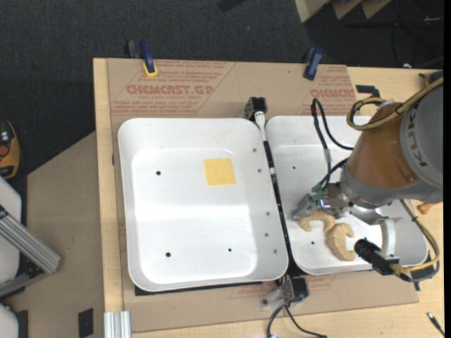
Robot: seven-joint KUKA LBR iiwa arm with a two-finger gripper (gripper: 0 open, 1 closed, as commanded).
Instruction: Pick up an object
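Note:
A flat yellow square (219, 172) lies in the left bin (141, 189), toward its back middle. In the right bin (296, 146) two tan curved pieces lie near the front: one (313, 222) just under the gripper, the other (340, 242) to its right and nearer the front wall. My gripper (312, 206) hangs low over the right bin, directly above the first tan piece. The arm's wrist hides the bin floor behind it. Whether the gripper touches the tan piece cannot be made out.
The two bins meet along a black centre rail (271, 182). The bulky grey and orange arm (387, 157) covers the right bin's right half. Clamps (148, 60) hold the brown board at the back edge.

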